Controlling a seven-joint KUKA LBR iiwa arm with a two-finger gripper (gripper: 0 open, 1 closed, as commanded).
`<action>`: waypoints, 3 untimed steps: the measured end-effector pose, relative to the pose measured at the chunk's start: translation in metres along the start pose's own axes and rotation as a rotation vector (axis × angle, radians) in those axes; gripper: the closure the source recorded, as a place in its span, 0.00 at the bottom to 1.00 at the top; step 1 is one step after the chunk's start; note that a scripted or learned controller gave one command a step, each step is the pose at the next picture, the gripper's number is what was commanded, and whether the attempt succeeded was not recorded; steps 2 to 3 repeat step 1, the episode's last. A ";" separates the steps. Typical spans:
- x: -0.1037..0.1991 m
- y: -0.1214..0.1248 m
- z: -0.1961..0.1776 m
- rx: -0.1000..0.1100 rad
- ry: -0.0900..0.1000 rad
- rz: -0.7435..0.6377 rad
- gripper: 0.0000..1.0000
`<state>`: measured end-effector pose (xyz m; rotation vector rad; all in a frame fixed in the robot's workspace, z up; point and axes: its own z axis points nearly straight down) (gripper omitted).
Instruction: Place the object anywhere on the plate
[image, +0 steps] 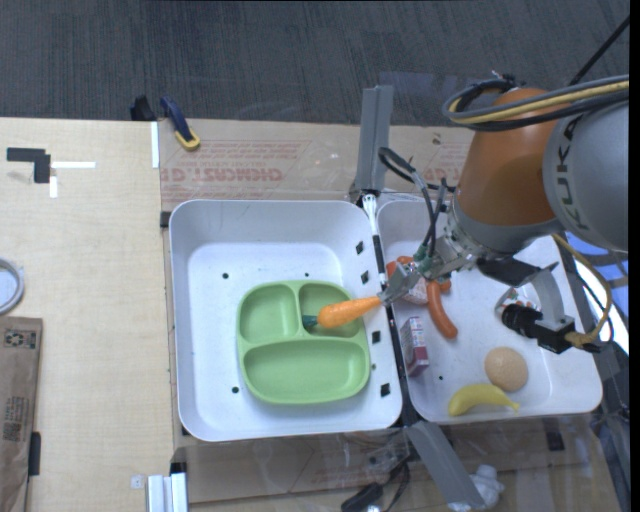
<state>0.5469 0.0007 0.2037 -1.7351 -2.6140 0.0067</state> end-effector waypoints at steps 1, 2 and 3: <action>0.007 -0.018 -0.035 -0.003 -0.002 -0.256 0.00; 0.007 -0.018 -0.035 -0.003 -0.002 -0.256 0.00; 0.007 -0.018 -0.035 -0.003 -0.002 -0.256 0.00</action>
